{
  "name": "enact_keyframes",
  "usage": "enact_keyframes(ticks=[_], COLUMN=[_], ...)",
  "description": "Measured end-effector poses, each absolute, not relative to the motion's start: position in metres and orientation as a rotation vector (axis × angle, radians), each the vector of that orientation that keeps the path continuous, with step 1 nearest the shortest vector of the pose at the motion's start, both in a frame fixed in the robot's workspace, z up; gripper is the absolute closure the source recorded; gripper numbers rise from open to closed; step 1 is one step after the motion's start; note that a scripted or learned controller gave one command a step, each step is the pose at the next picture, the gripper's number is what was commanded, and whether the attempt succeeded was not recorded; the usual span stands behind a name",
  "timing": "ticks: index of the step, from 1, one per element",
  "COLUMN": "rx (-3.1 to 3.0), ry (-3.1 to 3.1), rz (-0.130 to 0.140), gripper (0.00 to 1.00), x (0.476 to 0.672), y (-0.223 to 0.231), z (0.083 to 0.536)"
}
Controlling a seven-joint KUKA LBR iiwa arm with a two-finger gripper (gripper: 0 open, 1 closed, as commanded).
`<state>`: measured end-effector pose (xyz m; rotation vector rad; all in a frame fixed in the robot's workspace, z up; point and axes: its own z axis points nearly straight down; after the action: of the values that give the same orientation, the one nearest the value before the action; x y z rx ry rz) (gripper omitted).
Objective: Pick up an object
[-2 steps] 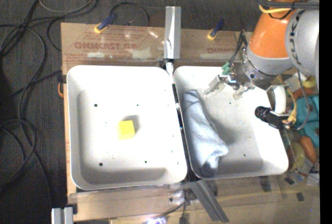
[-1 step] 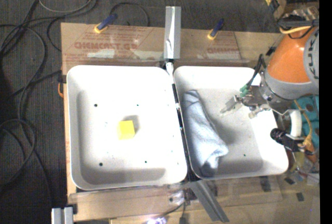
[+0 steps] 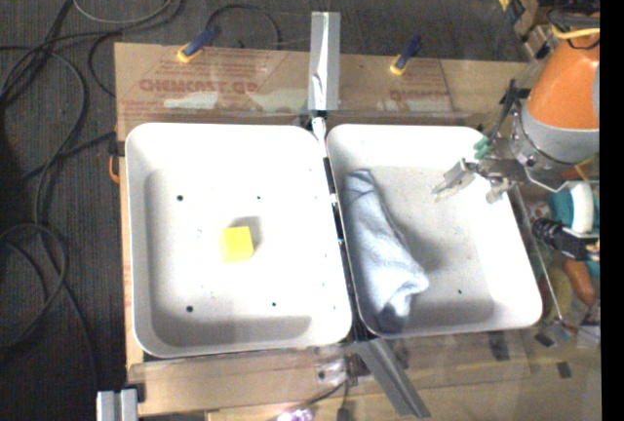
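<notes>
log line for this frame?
gripper: open, above right bin | cloth: right bin | block: left bin | nothing held

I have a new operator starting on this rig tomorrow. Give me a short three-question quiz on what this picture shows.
1. True or false: the yellow block lies in the left bin.
2. What lies in the right bin? A) a red ball B) a crumpled pale cloth C) a metal spoon
3. Fill in: the end effector hangs over the ___ bin.

Key:
1. True.
2. B, the cloth along that bin's left side.
3. Right, near its upper right part, apart from the cloth.
</notes>
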<state>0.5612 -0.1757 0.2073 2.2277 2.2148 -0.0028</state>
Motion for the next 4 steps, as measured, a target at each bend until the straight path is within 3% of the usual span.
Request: enact_keyframes(ticks=[1,2,3,4], rx=[2.311,2.300,2.337,2.464], ry=[2.129,2.143,2.100,1.947], rz=[-0.004,-0.003,-0.004,-0.006], gripper=[0.00,0.00,0.00,0.00], x=[0.556,0.547,0.588,0.576], y=[-0.200,-0.156,-0.185,-0.199], z=[0.227,0.166,0.168,0.234])
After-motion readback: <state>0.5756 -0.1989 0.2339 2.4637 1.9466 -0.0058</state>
